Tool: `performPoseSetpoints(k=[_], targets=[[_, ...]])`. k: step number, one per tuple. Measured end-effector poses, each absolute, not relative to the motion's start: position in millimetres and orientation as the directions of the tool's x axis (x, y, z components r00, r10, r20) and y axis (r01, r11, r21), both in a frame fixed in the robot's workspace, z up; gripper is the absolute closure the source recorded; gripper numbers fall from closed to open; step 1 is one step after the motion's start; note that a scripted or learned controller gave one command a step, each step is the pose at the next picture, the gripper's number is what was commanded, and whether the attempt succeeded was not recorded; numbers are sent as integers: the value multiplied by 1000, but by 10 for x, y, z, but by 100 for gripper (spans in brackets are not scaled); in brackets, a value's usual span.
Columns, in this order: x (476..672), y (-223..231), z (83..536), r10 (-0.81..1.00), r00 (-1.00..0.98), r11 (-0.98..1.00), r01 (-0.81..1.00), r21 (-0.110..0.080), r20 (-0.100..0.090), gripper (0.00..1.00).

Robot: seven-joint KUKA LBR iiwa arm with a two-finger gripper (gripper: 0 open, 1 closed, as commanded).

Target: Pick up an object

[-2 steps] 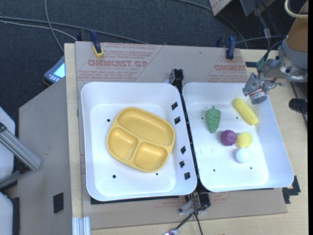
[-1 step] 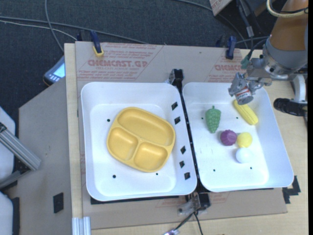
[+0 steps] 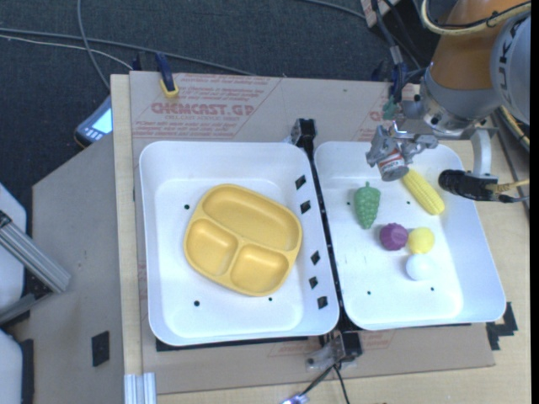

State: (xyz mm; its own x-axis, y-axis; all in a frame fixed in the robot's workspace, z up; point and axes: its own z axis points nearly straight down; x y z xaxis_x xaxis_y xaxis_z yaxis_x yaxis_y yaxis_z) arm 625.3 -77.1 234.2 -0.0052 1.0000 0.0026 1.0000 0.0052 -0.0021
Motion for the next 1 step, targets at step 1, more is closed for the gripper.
performPoseSetpoints(k=[1], targets=[[6309, -142, 2356, 1000, -7, 7, 1000, 0, 2, 100]])
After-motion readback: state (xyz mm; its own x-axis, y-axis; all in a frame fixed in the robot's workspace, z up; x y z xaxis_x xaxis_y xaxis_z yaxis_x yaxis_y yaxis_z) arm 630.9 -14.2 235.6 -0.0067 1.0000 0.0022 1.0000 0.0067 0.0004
